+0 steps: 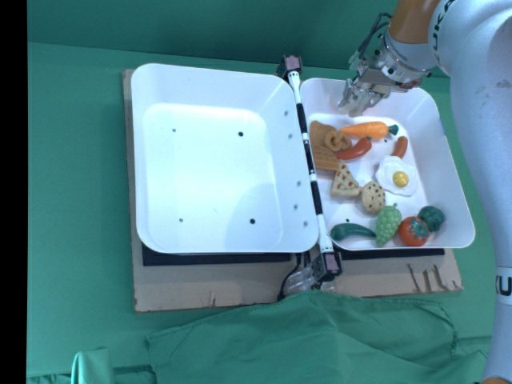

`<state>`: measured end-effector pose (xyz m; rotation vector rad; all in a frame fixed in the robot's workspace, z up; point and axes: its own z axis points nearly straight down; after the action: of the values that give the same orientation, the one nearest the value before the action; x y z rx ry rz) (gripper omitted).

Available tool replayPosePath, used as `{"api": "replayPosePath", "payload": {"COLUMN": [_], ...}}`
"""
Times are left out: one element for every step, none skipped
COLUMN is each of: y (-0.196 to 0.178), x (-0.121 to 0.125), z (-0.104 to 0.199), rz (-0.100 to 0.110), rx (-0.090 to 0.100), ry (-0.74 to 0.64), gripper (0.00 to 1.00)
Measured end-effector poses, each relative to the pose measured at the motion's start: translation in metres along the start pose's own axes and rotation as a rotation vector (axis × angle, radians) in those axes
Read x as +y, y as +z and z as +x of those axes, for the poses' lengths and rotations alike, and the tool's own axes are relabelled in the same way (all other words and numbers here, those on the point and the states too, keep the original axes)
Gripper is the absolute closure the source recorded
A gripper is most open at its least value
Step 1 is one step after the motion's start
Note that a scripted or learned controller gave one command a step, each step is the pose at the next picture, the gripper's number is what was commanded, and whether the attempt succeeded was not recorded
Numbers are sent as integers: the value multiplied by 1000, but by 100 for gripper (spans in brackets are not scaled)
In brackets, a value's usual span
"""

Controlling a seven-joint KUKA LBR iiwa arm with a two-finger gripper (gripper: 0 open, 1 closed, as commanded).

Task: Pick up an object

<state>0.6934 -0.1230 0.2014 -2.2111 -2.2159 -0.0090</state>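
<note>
Carrot (366, 129) lies just below my gripper (358, 100), seemingly part-open and empty; crowding sausage (354, 150) could spoil the grasp.

Black lettering on grey arm (472, 46), upper link: partial "KU", remainder out of view. Second black mark on arm near right edge, lower down: illegible. No other text.

**Open room on the left, crowding on the right**

The left bin (212, 166) offers a wide bare floor. In the right bin (428, 114) toy food packs the middle and near end: carrot (366, 129), fried egg (398, 175), pizza slice (345, 182), grapes (389, 223), tomato (414, 231). A striped divider bar (308, 162) runs between the bins.
</note>
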Motion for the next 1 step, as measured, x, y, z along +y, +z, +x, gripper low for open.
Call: {"api": "replayPosePath", "payload": {"y": [-59], "x": [-8], "z": [-3], "rz": [-17], "rx": [-15], "ry": [4], "gripper": [100]}}
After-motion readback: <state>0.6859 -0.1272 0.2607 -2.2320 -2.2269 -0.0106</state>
